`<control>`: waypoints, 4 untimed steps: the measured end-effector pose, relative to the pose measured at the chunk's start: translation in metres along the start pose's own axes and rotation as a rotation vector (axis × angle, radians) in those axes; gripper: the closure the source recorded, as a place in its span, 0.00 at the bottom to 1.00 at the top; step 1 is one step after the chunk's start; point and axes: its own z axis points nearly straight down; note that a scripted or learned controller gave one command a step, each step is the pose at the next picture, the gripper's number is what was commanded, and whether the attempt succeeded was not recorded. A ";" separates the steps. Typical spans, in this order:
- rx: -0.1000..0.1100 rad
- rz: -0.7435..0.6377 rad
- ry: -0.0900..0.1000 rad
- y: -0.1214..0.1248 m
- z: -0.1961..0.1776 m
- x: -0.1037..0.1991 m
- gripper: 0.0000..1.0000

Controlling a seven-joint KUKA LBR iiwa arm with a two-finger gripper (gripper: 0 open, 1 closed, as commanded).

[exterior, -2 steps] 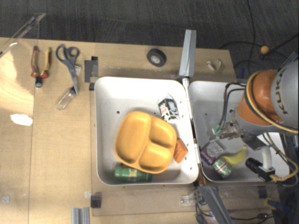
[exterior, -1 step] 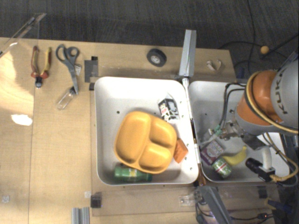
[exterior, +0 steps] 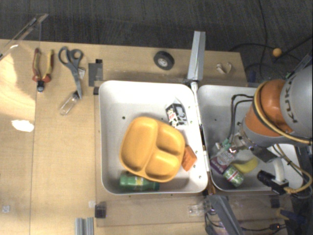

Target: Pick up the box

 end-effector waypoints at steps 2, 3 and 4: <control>-0.010 -0.003 -0.006 0.004 -0.012 -0.001 0.00; -0.002 0.233 0.003 -0.016 0.000 0.003 0.00; -0.011 0.230 -0.003 -0.013 -0.012 0.001 1.00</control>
